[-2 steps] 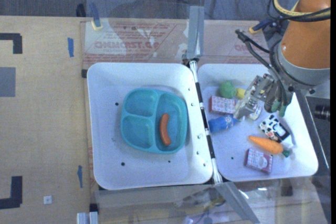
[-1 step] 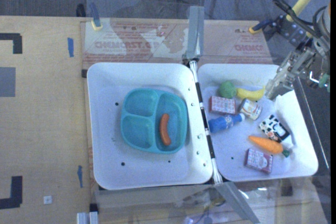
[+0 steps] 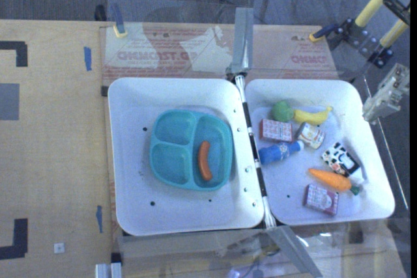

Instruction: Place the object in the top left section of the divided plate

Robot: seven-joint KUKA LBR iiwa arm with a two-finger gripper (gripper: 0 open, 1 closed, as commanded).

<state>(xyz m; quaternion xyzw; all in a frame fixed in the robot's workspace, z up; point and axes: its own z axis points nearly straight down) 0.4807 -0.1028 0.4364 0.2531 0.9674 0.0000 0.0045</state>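
Left bin (image 3: 130, 205): I see the teal divided plate (image 3: 191, 149) sitting near the bin's middle, a little toward the right wall.
Plate sections: two smaller ones on its left side, one above the other, and a long one on its right side.
Sausage (image 3: 204, 160): orange-brown, lies lengthwise in the plate's long right section, toward that section's lower end.
Top left section: I see plain teal there.
Right bin (image 3: 374, 202): holds the loose items.
Green ball (image 3: 282, 110): near the bin's top edge, touching the banana's left end.
Banana (image 3: 313, 116): yellow, just right of the green ball, near the top edge.
Pink box (image 3: 277, 130): left part of the bin, below the green ball.
Small jar (image 3: 311, 135): just right of the pink box, below the banana.
Blue bottle (image 3: 279, 152): on its side, near the bin's left wall, below the pink box.
Black-and-white item (image 3: 341, 159): toward the right wall, mid-height; I can't tell what it is.
Carrot (image 3: 332, 180): orange, lying on its side, below the black-and-white item.
Second pink box (image 3: 321, 198): near the bottom edge, just below the carrot's left end.
Gripper (image 3: 386, 98): at the right bin's upper right corner, outside over the rim, away from every item.
Pincer state: I can't tell from here, too blurred.
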